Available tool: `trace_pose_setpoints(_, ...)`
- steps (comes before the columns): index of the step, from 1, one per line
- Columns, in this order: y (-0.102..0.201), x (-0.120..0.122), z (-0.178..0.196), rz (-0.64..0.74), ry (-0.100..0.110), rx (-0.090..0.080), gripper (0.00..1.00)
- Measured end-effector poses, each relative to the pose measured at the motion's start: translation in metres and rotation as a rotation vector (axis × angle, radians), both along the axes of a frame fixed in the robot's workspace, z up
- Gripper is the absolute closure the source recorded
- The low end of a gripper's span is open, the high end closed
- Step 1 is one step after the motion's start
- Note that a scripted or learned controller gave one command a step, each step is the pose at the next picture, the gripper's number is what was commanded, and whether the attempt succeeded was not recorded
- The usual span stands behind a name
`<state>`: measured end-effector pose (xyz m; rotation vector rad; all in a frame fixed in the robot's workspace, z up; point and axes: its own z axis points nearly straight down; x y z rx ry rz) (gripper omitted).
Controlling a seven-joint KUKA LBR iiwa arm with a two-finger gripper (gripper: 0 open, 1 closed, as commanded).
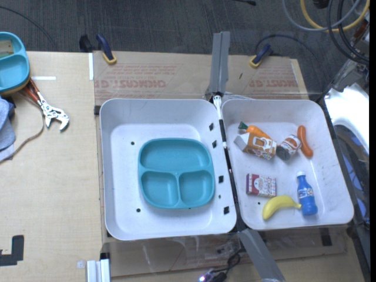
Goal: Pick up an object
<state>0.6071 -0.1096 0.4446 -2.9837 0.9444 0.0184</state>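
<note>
Fingers of the gripper: you cannot tell their state from this view.

Left bin [111, 175] holds a teal divided plate [176, 172] sitting centrally, with bare white floor on all four sides.

Right bin [338, 175] holds the pickable items. The carton [257, 143] lies tilted near the far-left corner, touching a small can [289, 146]. A banana [280, 205] sits close to the near rim, its tip meeting a blue bottle [305, 195]. The red packet [261, 185] lies alone (open floor around it). An orange sausage [304, 141] lies just beside the can, toward the right wall.
</note>
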Motion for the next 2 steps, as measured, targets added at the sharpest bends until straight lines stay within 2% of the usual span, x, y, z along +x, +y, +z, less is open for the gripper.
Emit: trace_pose_setpoints(2,0.0017,0.0047,0.0129,-0.002,0.006,0.014,1.0)
